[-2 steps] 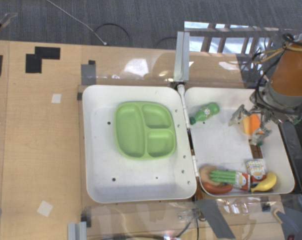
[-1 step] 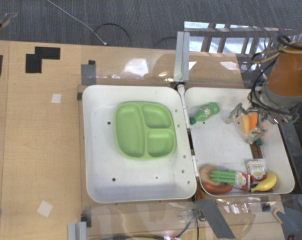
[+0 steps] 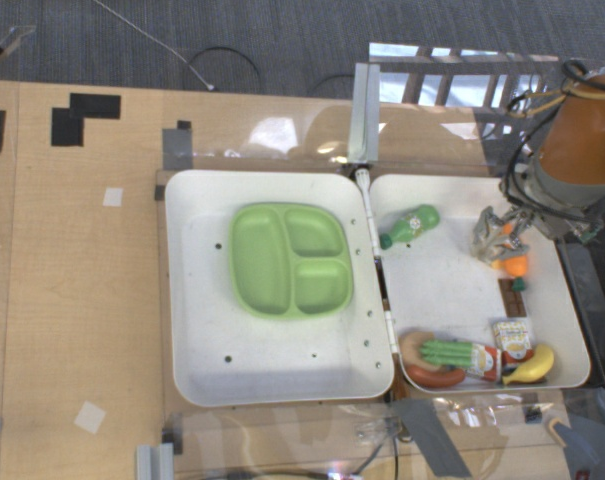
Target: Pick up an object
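Where the two bins meet at a metal divider, taken as the landmark: to its left, left bin, white and shallow, bearing a green three-compartment plate lying flat near its middle. Just right of the divider, in the right bin, a green bottle lying on its side near the far wall. Farther right, along the near wall, a cluster of toy foods: a green bunch over a red sausage-like piece, then a small carton and a yellow banana. Farthest right of the divider, gripper low over the bin floor, just above a small orange object; cannot tell whether clenched or released, nothing visibly grasped.
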Robot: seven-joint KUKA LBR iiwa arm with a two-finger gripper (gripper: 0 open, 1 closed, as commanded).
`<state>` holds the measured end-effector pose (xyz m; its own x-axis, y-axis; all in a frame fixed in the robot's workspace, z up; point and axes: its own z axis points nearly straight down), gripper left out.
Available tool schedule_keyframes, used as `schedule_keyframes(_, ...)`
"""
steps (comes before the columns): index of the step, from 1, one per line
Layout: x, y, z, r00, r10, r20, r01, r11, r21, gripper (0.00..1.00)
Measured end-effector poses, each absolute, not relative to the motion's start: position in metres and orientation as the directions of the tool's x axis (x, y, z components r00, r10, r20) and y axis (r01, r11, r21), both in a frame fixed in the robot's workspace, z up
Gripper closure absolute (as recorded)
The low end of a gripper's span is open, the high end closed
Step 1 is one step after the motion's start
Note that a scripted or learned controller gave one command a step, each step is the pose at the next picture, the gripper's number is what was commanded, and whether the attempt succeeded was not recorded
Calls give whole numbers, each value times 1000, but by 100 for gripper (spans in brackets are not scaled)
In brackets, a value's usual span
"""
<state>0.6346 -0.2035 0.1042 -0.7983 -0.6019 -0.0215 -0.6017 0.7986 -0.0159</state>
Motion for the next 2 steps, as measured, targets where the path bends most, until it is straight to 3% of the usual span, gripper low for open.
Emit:
schedule_keyframes(1,631,-205,154,-413,-911,-5,-911,413,-11,100)
schedule_keyframes(2,631,-205,152,-413,-910,-5,-910,414,-9,0)
